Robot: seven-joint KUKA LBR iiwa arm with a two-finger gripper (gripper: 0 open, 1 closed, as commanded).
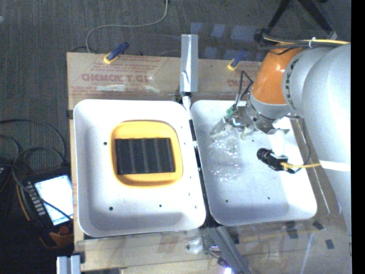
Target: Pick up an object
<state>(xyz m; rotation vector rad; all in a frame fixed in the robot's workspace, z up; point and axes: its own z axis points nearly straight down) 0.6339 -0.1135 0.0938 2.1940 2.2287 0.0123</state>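
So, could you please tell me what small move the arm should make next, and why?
Probably a short, careful descent onto the clear crumpled plastic object. The hand sits over the right bin's upper part, right at that object's top edge, and nothing shows between its fingers. The yellow tray lies in the left bin, much farther away.

The arm [328, 101] is a thick, smooth, pale grey casing with a rounded orange band [272, 79] above the wrist, a thin black cable arching beside that band, a yellow cable trailing along its lower side, and a small black fitting at that cable's end.
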